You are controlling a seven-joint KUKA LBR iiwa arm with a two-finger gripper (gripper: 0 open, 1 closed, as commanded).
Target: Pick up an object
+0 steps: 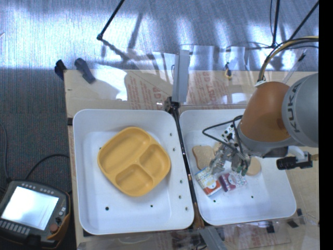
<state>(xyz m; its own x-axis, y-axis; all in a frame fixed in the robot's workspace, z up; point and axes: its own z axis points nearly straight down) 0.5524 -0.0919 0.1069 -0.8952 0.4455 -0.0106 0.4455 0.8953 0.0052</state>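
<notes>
Arm comes in from the right, orange band over the right bin (291, 202). Pincer (229, 164) hangs low inside that bin, over a small clutter of things near the bin's left-centre. Fingers (217, 163) look spread apart, nothing seen between them, so released as far as the view shows.

Right under and just in front of the pincer: a crinkly clear packet (235, 180) with a dark red item inside, touching or nearly touching the fingertips, hard to tell which. Just left of it lies a small red-and-white packet (208, 181), tilted. Behind the pincer a tan flat biscuit-like piece (203, 154), partly hidden by the fingers. Another tan round piece (254, 166) sits just right of the pincer.

Left bin (86, 134) holds a yellow divided plate (134, 160), three compartments, lying flat near the middle, well apart from the pincer.

A teach pendant (32, 208) sits on the floor at lower left, off the surface.
</notes>
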